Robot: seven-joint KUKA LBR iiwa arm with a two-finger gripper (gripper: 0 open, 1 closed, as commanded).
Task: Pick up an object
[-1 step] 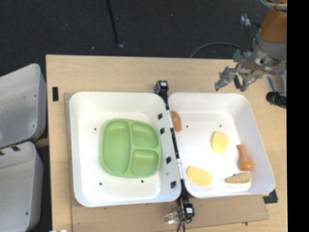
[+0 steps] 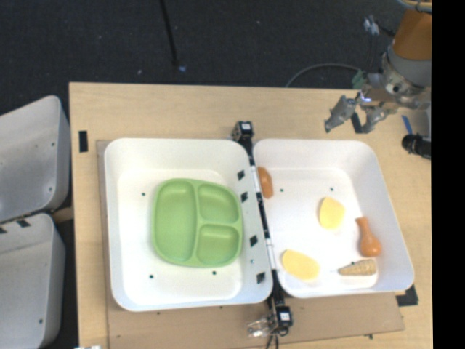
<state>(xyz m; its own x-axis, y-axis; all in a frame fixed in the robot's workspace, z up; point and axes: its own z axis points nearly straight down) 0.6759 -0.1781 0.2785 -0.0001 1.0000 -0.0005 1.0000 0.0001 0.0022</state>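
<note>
The right bin holds several small food pieces: a yellow round piece, a yellow oval piece, an orange drumstick-shaped piece, a tan wedge and an orange piece against the left wall. My gripper hangs above the bench just beyond the right bin's far edge, its two fingers spread apart with nothing between them.
The left bin holds a green divided plate. A black clip sits at the top of the seam between the bins. A cable loops behind the bench.
</note>
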